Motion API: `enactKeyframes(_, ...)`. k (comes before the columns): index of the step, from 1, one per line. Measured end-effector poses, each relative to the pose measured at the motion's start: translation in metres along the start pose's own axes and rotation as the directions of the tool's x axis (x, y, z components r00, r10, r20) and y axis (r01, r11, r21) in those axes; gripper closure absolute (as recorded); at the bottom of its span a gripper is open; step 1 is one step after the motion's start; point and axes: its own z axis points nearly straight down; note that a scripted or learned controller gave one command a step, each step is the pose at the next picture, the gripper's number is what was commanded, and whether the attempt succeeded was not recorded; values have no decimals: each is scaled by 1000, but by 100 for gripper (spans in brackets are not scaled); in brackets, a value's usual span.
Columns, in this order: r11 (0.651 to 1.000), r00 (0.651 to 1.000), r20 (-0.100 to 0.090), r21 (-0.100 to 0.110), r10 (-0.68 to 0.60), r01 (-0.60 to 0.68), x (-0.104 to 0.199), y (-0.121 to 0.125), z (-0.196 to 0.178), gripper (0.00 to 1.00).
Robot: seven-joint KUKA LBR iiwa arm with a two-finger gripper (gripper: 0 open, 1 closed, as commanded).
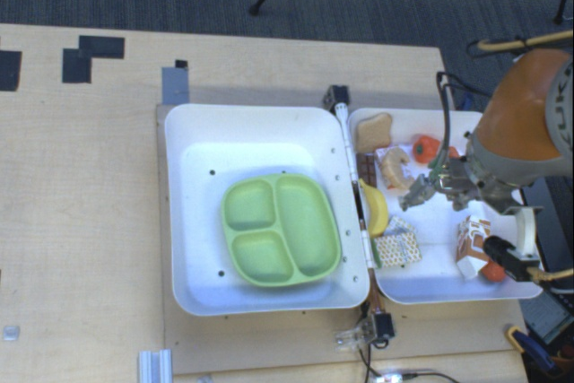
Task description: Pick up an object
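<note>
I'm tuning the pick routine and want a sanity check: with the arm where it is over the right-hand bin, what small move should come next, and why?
Probably a short straight descent. The end effector hangs over the right bin, just right of the banana and above the wrapped packet, with nothing visibly between its tips. Lowering onto the nearest item seems the safest step, though its height above the bin can't be judged.
</note>
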Motion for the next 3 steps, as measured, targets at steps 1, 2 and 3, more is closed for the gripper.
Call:
enactKeyframes(1, 1000, 1000, -1, -11, 0, 0, 5, -30, 76, 0)
enactKeyframes(2, 1000, 1000, -2, -19, -1, 1, 7, -27, 64, 100)
enactKeyframes(3, 1000, 1000, -2, -4, -4, 4, 71, -17, -30, 100)
